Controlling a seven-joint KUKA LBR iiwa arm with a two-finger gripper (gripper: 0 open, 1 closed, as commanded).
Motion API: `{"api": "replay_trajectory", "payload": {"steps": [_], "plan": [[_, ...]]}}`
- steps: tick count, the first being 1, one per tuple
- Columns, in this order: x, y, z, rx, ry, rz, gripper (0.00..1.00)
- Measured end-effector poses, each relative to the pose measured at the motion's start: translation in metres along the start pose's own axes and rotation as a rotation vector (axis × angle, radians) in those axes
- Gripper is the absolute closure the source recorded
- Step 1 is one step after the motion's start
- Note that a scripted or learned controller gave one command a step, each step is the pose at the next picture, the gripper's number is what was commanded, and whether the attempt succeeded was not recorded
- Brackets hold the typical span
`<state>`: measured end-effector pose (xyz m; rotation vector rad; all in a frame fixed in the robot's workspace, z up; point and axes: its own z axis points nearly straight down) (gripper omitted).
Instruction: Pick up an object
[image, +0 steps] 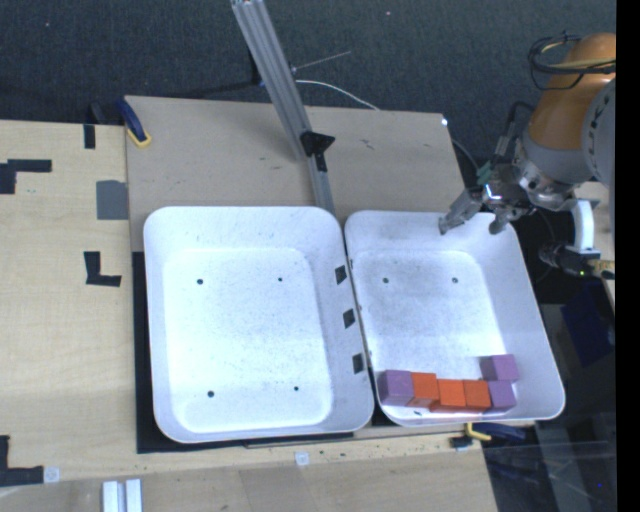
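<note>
Several blocks lie in a row along the near edge of the right bin (520, 290): a purple block (397, 385) at the left, two orange blocks (424, 388) (463, 394) in the middle, and purple blocks (500, 368) at the right end. My gripper (470, 220) hangs at the bin's far right corner, well away from the blocks. Its two fingers are spread apart with nothing between them.
The left bin (160, 300) sits beside the right one. A slanted metal pole (285, 95) rises behind the bins. A blue and yellow clamp (135, 125) rests at the board's far left corner, another clamp (490, 432) below the right bin.
</note>
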<state>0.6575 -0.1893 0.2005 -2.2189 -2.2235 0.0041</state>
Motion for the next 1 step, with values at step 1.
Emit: {"api": "replay_trajectory", "payload": {"steps": [1], "plan": [[0.0637, 0.0239, 0.0552, 0.004, 0.004, -0.005, 0.0]]}}
